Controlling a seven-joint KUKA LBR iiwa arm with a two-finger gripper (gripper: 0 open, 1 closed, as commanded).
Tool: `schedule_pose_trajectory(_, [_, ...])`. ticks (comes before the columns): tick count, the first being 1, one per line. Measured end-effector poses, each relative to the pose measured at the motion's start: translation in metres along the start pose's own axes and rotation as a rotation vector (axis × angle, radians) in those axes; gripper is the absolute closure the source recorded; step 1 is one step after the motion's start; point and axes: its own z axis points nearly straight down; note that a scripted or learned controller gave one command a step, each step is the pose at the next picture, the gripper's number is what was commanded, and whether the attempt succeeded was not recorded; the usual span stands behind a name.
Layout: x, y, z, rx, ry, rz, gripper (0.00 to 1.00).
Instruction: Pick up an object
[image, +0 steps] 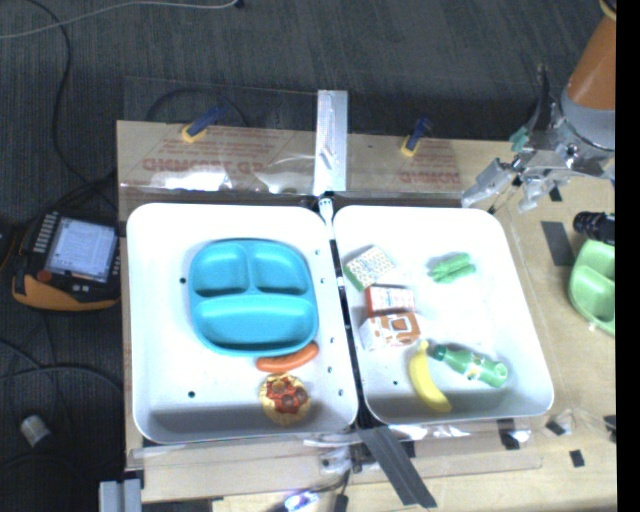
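Note:
The right bin (520, 300) holds a green-and-white patterned box (370, 265), a small green piece (450, 267), an orange-and-white carton (389, 299) with a second carton (390, 329) just below it, a yellow banana (428, 380) and a green bottle (472, 366) lying on its side. In the left bin (160, 330) lie a blue divided plate (252, 295), an orange sausage (288, 357) and a red-and-yellow round item (285, 397). My gripper (512, 188) hangs above the bench just beyond the right bin's far right corner, open, with nothing between its fingers.
A light green object (595, 275) sits on the bench right of the right bin. Two blue-and-yellow clamps (203, 123) (415, 137) hold the board behind the bins. A handheld device (70, 255) lies on the floor at the left.

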Motion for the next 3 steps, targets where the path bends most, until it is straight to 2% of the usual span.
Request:
schedule_pose_trajectory(1, [0.047,-0.016,0.108,0.001,-0.001,-0.066,0.0])
schedule_pose_trajectory(2, [-0.005,0.001,0.183,-0.014,0.0,0.116,0.0])
schedule_pose_trajectory(3, [0.007,-0.025,0.193,-0.009,-0.005,0.114,0.0])
